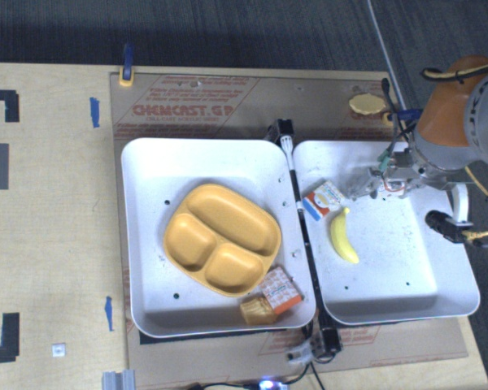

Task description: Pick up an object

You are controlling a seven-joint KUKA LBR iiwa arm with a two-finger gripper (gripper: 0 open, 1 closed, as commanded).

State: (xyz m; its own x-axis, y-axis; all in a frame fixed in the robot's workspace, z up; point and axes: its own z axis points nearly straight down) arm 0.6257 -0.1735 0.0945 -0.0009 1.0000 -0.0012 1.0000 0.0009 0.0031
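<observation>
Camera view: claw (pixel 376 184) blurred over right white bin (pixel 451 299), grip unreadable; small yellow banana (pixel 343 237) nearby, untouched.

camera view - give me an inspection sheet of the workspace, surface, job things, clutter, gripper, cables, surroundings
surface: light wooden bench bearing a brown board with red print; on it sit the left bin and right bin, side by side.
job's things: right bin holds a banana and a small white carton at its left wall. Left bin holds a yellow compartment tray, upside down, and an orange snack box at its near edge.
clutter: a tan disc on the board behind the right bin.
grippers: gripper low over the right bin's far side, nothing visibly held; fingers too blurred to judge.
cables: a thin line slanting in from the top; wires at the near edge.
surroundings: dark floor; blue tape marks on the bench.
</observation>
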